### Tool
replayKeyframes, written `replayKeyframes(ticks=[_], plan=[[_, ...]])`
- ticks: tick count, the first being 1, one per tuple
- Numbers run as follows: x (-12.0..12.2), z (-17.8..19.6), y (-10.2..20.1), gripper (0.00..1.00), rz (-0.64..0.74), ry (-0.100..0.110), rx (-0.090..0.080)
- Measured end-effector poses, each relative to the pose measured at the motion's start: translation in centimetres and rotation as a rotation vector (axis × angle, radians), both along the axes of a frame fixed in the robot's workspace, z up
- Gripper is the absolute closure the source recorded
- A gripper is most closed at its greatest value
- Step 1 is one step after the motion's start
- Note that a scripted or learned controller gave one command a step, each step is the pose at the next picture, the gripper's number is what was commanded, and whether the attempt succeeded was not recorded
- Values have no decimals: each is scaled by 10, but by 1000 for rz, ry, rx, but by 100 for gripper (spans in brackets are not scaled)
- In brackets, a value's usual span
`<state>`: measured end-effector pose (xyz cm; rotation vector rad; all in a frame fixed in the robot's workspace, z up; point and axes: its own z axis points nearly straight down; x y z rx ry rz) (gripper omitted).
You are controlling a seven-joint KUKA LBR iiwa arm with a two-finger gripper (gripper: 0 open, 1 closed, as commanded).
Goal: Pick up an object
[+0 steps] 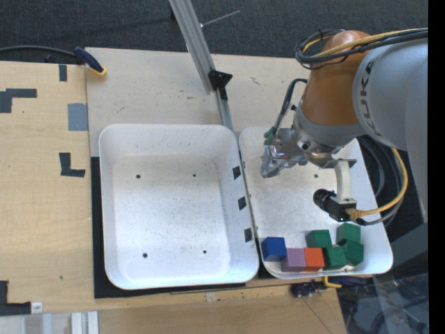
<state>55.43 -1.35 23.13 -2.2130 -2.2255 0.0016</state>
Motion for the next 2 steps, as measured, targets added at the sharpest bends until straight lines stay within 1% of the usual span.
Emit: replayKeyframes(ticks=[1, 2], plan=[[-21, -9, 49, 100, 0, 1, 0], [-30, 2, 97, 100, 2, -2, 0]])
